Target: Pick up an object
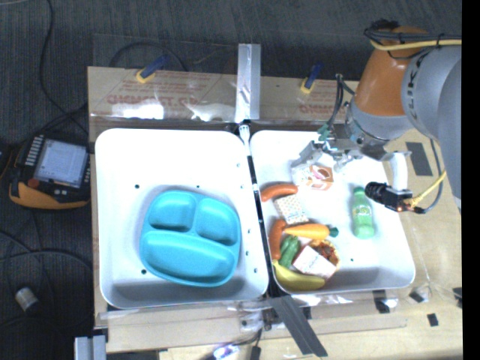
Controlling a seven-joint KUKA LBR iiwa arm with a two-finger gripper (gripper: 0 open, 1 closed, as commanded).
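Note:
My gripper (327,158) hangs over the far part of the right bin (390,265), its fingers spread open with nothing between them. Just below it a small white and orange packet (321,176) lies on the bin floor. A green bottle (363,214) lies to the right of the packet. Along the bin's left side is a pile: a sausage (278,191), a waffle-patterned piece (293,209), a carrot (278,234), a yellow corn cob (307,232), a white box (310,260) and a banana (298,278).
In the left bin (120,152) lies a blue divided plate (191,236). A ridge (256,201) separates the two bins. The arm's grey and orange body (397,81) fills the upper right. A handheld pendant (52,169) lies off the bench at left.

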